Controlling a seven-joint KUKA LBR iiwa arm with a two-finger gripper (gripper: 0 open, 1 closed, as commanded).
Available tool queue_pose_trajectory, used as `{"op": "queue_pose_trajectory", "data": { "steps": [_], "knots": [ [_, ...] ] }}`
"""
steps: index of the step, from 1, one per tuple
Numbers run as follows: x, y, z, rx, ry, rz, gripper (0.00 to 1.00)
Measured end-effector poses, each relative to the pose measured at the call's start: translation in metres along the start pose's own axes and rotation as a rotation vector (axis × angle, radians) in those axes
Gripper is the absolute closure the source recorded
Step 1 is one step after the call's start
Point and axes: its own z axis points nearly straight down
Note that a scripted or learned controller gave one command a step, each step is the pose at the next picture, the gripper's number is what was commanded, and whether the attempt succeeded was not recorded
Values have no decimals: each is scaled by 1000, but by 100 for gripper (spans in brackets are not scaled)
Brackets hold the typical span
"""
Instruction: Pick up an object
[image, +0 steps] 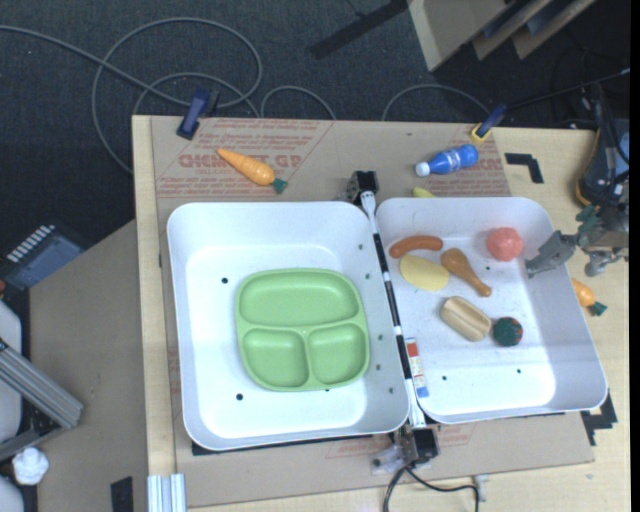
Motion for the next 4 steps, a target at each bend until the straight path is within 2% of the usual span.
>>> {"op": "queue_pose_trajectory", "data": {
  "steps": [1, 2, 3, 4],
  "knots": [
    [33, 59, 63, 0, 1, -1, 0],
    [21, 54, 166, 1, 1, 1, 0],
    [49, 5, 166, 2, 2, 0, 0],
    [91, -19, 166, 3, 2, -1, 0]
  ]
}}
